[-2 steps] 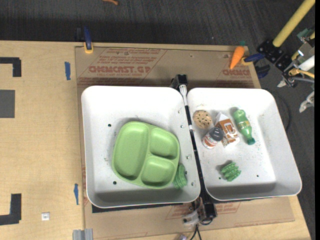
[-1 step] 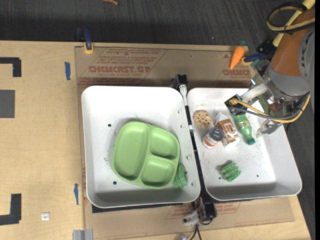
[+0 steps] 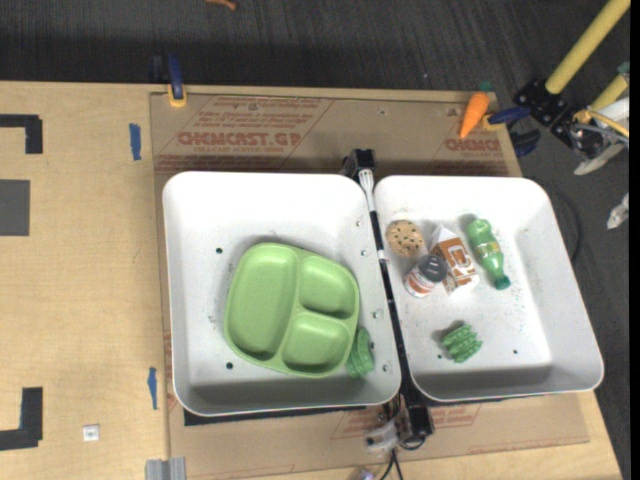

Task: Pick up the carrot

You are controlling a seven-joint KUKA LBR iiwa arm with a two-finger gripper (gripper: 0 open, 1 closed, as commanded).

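Observation:
The carrot [image 3: 473,113], a small orange toy with a green top, lies on the cardboard bench surface just behind the far edge of the right bin [image 3: 570,298]. It points down and to the left, close to a blue clamp [image 3: 505,118]. It is outside both bins.
The right bin holds a cookie [image 3: 404,236], a green bottle [image 3: 487,251], an orange and white packet [image 3: 456,261], a small grey-capped cup [image 3: 427,274] and a green leafy piece [image 3: 460,342]. In the left bin [image 3: 190,268] lies a green divided plate [image 3: 290,308]. A yellow pole [image 3: 598,30] slants at the top right.

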